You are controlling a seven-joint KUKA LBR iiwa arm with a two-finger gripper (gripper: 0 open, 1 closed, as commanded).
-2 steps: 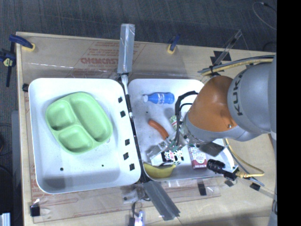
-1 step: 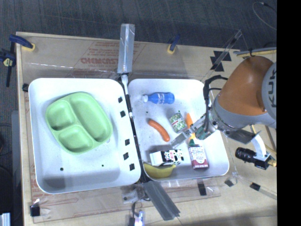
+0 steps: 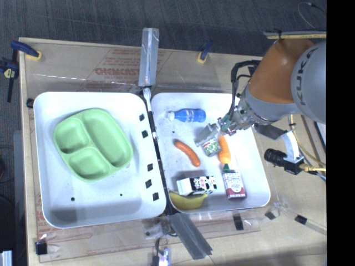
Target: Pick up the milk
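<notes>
Nothing lifted yet: your milk (image 3: 196,184) lies near right bin (image 3: 258,154) front edge; gripper (image 3: 213,137) well apart, finger state unclear.

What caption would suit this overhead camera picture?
Robot hand low in the right bin, far from the milk carton beside a banana.

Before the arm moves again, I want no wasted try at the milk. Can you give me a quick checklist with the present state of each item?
1. Milk carton in plain view, right bin: ok.
2. Gripper over the milk: not ok, it hangs above a small green-labelled packet.
3. Milk clear of neighbours: not ok, a banana lies against it.
4. Jaws open or shut: cannot tell.
5. Path toward the milk: cannot tell, a sausage lies between.
</notes>
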